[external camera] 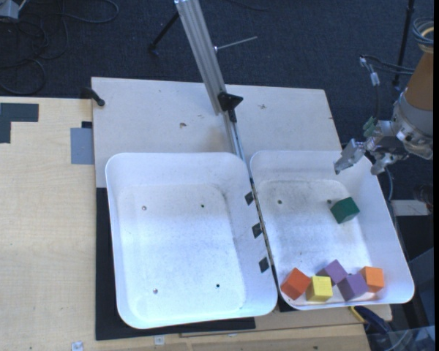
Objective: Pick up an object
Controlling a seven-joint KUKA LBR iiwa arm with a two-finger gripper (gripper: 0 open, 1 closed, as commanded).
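Note:
In the right bin, a green cube lies alone near the far right side. Along the bin's near edge sit an orange cube, a yellow cube, two purple cubes and another orange cube. My gripper hangs over the bin's far right corner, above and a little behind the green cube. It is open, and nothing is between its fingers.
The left bin stands beside the right one, with black clips along the shared edge. A slanted aluminium bar rises behind the bins. Cables and a stand pole lie at the far right.

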